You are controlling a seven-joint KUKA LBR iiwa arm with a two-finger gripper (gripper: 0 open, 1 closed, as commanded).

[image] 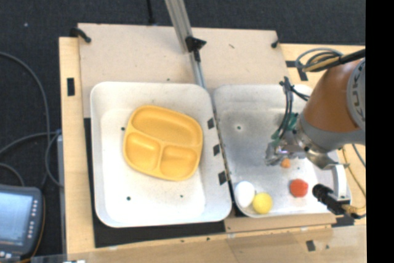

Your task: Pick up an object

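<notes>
In the right bin (246, 114) my gripper (280, 156) hangs low over the floor, right of the middle. A small orange object (285, 163) sits just under its tip; whether it is held I cannot tell. A red ball (299, 188) lies nearer the front right. At the front left corner of this bin rest a white egg-shaped object (245, 194) and a yellow ball (263, 202), side by side.
The left bin (108, 101) holds a yellow divided plate (163, 142). A slanted metal pole (175, 3) rises behind the bins. The orange-banded arm (335, 105) covers the right bin's right side. Cables lie at the far right.
</notes>
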